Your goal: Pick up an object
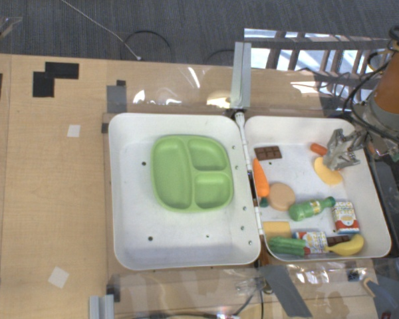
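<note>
Gripper (339,157) hangs over your right bin (379,205), top right corner, just above a yellow slice (327,173) and beside an orange piece (318,149). You can't tell its opening from here. Green divided plate (190,173) sits alone in the left bin (130,198).

yellow flat piece (328,173) – you see it lying flat near the right bin's far right wall | small orange-red piece (318,149) – just beyond it, touching or nearly so | both partly under the gripper (339,158)
</note>
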`<state>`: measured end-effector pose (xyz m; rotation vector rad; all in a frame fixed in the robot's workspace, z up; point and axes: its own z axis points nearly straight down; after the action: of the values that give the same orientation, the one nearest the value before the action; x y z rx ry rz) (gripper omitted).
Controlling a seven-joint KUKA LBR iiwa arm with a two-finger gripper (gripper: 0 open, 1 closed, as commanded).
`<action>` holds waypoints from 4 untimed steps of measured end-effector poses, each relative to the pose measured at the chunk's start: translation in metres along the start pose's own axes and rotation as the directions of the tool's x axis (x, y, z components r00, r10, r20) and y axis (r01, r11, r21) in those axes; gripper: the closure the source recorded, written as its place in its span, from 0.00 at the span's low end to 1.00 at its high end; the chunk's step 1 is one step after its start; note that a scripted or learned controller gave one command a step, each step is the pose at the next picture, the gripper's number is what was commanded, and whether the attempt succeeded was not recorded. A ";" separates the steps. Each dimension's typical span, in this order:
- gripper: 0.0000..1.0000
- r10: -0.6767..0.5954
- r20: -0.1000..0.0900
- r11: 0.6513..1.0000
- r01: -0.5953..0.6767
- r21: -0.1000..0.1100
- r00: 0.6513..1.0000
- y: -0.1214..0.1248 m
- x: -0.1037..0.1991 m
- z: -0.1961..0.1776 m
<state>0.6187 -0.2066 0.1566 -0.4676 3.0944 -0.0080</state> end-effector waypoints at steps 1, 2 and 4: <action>0.00 -0.001 -0.001 1.000 0.001 -0.002 1.000 0.001 0.000 0.001; 0.00 0.025 0.003 1.000 -0.025 0.000 1.000 -0.001 -0.006 0.067; 0.00 0.022 0.014 1.000 -0.022 0.003 1.000 0.000 -0.011 0.053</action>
<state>0.6296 -0.2041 0.1038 -0.4313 3.0850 -0.0098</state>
